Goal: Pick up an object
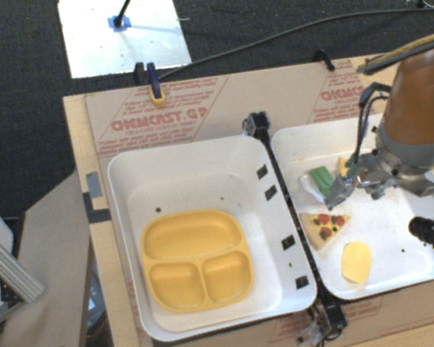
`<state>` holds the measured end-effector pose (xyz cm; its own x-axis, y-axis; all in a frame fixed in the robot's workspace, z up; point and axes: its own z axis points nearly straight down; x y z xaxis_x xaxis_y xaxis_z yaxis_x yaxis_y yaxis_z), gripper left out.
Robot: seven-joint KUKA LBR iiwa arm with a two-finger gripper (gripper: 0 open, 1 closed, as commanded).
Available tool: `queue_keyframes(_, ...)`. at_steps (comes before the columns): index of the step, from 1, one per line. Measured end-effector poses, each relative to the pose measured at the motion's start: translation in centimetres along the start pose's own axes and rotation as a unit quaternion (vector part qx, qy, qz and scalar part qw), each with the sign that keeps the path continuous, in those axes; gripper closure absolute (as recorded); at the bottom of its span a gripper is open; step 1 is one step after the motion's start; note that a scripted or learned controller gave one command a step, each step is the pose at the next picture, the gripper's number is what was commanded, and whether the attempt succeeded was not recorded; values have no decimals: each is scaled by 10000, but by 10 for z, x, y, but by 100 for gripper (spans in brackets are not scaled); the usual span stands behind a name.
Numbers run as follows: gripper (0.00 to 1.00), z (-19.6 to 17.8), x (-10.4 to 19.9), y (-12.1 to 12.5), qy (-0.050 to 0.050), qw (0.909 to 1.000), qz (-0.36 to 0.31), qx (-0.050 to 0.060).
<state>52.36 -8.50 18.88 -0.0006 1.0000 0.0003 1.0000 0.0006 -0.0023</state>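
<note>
Count on the desk (187,99): two white bins, left (190,161) and right (400,269). One yellow divided tray (197,258); one pizza slice (326,226); one yellow piece (356,262); one green item (324,180).

This is a robotics lab or test workshop. A bench (187,99) faced with paper-masked acrylic sheet sits on dark carpet (1,82), with clamps (154,82) at its edge, loose cables (275,33) and an aluminium frame rail (0,261).

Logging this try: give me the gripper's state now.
Gripper: cannot be told; it sits low in the right bin, right at the green item.
</note>
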Motion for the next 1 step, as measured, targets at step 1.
queue_keyframes(1,0,50,1,-10,3,10000,0,7)
